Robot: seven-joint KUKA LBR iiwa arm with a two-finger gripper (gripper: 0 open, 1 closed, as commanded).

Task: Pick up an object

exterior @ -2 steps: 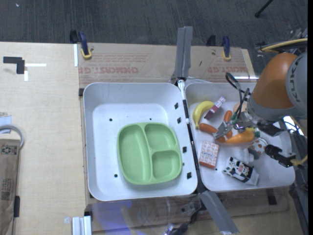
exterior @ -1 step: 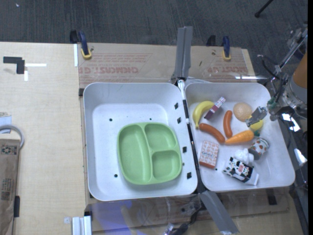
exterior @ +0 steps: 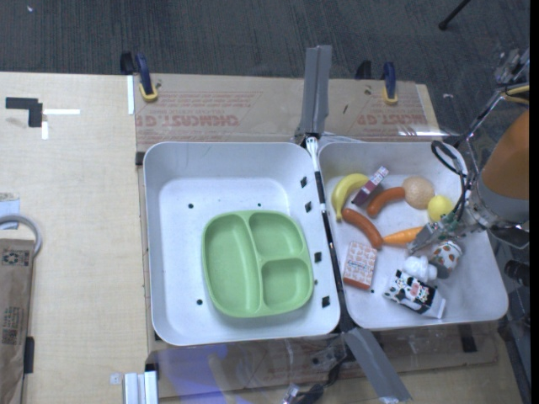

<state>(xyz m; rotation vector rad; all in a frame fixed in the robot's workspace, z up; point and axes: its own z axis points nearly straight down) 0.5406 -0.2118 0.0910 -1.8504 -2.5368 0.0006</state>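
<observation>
From the camera above the desk, my jaws [exterior: 431, 241] hang low over the right bin [exterior: 497, 305], near its right wall, just above a small white toy [exterior: 418, 267]; I cannot tell how wide they stand. Beside them lie a carrot [exterior: 402, 236], lemon [exterior: 439, 207], two sausages [exterior: 363, 226] and banana [exterior: 346, 190]. The left bin [exterior: 168, 183] carries a green divided plate [exterior: 257, 263].

1. The bench [exterior: 67, 225] is pale wood.
2. Two white bins sit side by side on it: left bin [exterior: 168, 225], right bin [exterior: 480, 301].
3. A brown bag [exterior: 15, 310] lies at its left edge.
</observation>
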